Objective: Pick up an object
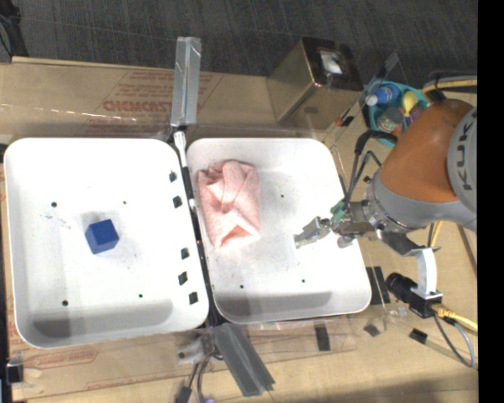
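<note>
Hand (pixel 307 235) low in right bin (pixel 319 162), grip state unclear, pink cloth (pixel 229 201) nearby, apart

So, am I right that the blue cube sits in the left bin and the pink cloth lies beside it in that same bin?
Not quite: the camera view shows the pink cloth in the right bin, against its left side. The blue cube is indeed in the left bin.

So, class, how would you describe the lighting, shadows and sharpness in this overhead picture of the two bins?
Camera view: even, soft light; the two shallow white plastic bins look bright, with grey shading along their near walls; the small blue cube and crumpled pink cloth are fairly sharp; the end effector looks slightly blurred.
</note>
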### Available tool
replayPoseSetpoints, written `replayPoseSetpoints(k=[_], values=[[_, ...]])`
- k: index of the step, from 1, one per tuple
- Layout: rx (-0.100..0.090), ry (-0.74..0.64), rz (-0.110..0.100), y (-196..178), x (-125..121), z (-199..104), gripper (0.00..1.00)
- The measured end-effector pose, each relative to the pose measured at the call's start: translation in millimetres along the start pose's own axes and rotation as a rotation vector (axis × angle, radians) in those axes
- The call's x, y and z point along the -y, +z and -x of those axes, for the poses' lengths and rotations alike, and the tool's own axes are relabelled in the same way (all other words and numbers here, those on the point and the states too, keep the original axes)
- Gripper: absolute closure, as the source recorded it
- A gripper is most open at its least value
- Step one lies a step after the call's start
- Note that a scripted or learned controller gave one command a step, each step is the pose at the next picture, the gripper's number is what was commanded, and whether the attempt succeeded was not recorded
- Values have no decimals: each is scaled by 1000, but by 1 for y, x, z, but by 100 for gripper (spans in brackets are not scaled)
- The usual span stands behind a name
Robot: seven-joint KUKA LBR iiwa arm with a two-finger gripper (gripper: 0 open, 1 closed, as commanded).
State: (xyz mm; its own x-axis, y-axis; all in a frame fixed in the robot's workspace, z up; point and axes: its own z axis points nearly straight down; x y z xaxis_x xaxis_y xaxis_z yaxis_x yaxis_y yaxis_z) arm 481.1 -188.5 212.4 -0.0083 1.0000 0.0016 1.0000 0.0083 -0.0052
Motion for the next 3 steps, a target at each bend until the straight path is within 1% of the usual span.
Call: replayPoseSetpoints(k=[1,2,3], values=[[1,-61,-1,90,-48,-71,0],[1,-211,3,120,-130,-50,0],[2,-125,3,120,-130,-56,0]])
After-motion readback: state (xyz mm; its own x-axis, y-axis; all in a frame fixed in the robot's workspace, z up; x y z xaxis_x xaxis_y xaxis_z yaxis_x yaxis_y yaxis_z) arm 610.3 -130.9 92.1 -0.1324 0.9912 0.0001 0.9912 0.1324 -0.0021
